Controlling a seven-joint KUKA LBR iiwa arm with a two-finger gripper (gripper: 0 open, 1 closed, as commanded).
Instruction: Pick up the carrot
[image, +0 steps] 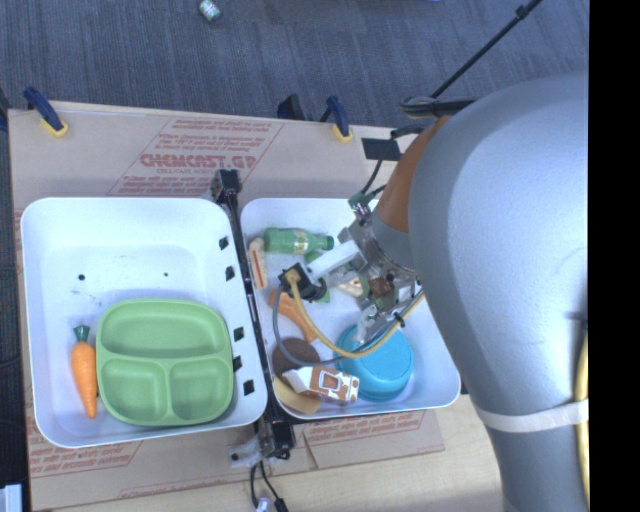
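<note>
The carrot (85, 375), orange with a green top, lies lengthwise in the left bin (60, 240). It sits against that bin's left wall, just left of a green divided plate (165, 360). My gripper (378, 292) is far from it, low over the middle of the right bin (440, 375), just above a blue bowl (385, 362). The wrist and the grey arm cover the right bin's right side. Nothing can be seen held in the gripper.
The right bin holds a green bottle (295, 241) at the back and a wooden spoon (292, 312). It also holds a brown round piece (296, 352) and a white-and-orange packet (335, 383) at the front. A raised divider (238, 290) separates the bins.
</note>
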